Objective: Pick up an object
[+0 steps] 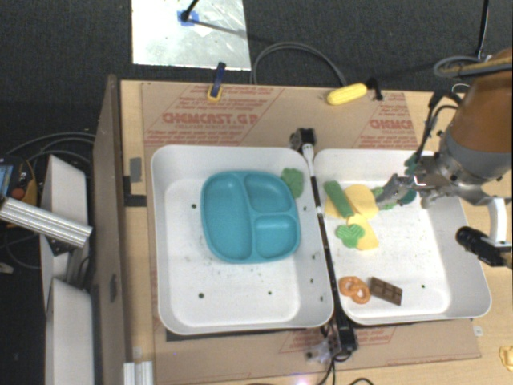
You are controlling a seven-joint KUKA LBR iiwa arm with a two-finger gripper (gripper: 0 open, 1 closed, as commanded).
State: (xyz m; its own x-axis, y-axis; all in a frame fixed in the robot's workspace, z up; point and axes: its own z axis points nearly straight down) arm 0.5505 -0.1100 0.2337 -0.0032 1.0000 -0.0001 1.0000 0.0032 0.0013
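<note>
Bright, even light from overhead falls across the worktop (pixel 240 107), and both white bins (pixel 240 311) come up nearly washed out, with only soft, short shadows under the rims. Up at 11 o'clock a shiny sheet (pixel 188 22) throws back a pale glare. The dark floor (pixel 56 54) stays dim and grainy. Focus is slightly soft throughout, and the arm (pixel 481 127) at 3 o'clock looks smeared.

Two white bins (pixel 240 315) sit on the brown bench (pixel 264 107), which carries red lettering. The left bin holds a blue divided plate (pixel 248 215). Beside the plate lies a green piece (pixel 293 181). The right bin holds yellow (pixel 362 201) and green (pixel 337 197) pieces, an orange pretzel (pixel 354 289) and a brown bar (pixel 385 291).
</note>
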